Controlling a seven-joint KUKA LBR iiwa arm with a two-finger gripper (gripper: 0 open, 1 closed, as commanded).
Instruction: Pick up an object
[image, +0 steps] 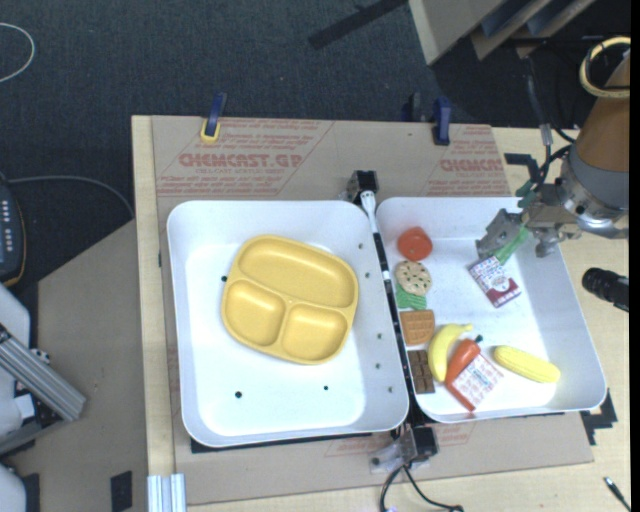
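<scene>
Camera view, looking down on two bins. Arm (600, 160) enters from the right, its upper part cut off at the frame edge. Gripper (510, 235) hangs over the right bin's (570, 330) far half, a green piece seen between its fingers; what that piece is, too small to tell. Packet (495, 280) lies just below it. Tomato (414, 243), cookie (412, 277) and cracker (417, 326) line the left wall. Banana (446, 347), carrot (463, 360) and corn (527, 364) sit near the front edge. Left bin (200, 380) holds a yellow tray (289, 298).

Bench (300, 150) with two white bins (200, 330) side by side.
</scene>
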